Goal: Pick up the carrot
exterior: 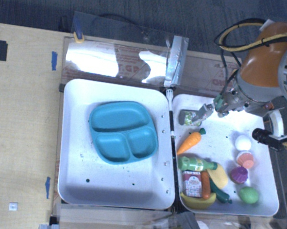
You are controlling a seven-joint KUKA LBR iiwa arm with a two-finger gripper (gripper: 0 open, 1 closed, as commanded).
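Note:
The carrot (190, 141), orange with a small green top, lies at a slant near the left wall of the right bin (270, 204). Its green end points up and to the right. My gripper (206, 112) hangs over the bin's far left corner, a short way above and to the right of the carrot and apart from it. A small greenish object (188, 117) lies just left of the gripper, by the bin wall. The grey arm with its orange band (265, 54) comes in from the upper right.
Just below the carrot lie a green bottle (195, 164), a red packet (192, 183) and a banana (217, 178). A white egg (242, 143), a pink piece (246, 160), a purple piece (239, 174) and a green lime (248, 195) line the right side. The left bin (69, 169) holds a blue divided plate (124, 131).

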